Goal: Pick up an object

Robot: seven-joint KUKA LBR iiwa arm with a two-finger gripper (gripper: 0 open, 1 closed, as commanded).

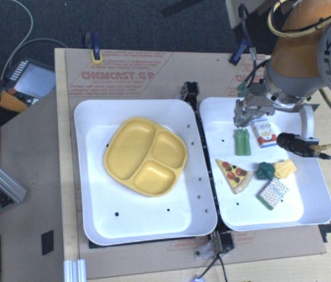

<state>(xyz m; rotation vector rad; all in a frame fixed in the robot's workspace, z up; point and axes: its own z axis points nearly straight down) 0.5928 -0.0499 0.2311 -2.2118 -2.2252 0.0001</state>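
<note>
Dark carpet all round, and on it a bench topped with a brown printed board [124, 69] that carries both white bins side by side. Left bin [89, 175] has just one thing in it: a yellow divided plate [146, 156] with three compartments, lying flat and a bit skewed, roughly mid-bin. Right bin [306, 198] is where all the small stuff is, mostly in its middle. Going by size: a toy pizza slice [234, 175] lying flat with its tip pointing toward the left bin, then a patterned block with a green edge [273, 192] nearest the front, tilted. Further back there's a green ridged piece [243, 141] lying lengthwise, and just beside it on the right a small red-and-white carton [264, 133]. Between the carton and the block sit a dark green lump [265, 170] and a yellow ridged piece [285, 168], touching each other, hard to say what either is. The grey arm [300, 46] with its orange band comes in from the upper right and bends down over the back half of the right bin. The gripper [246, 117] points down right at the far end of the green ridged piece, with the carton just beside it. Honestly can't tell from this angle how far open it is, or whether it has hold of anything.
</note>
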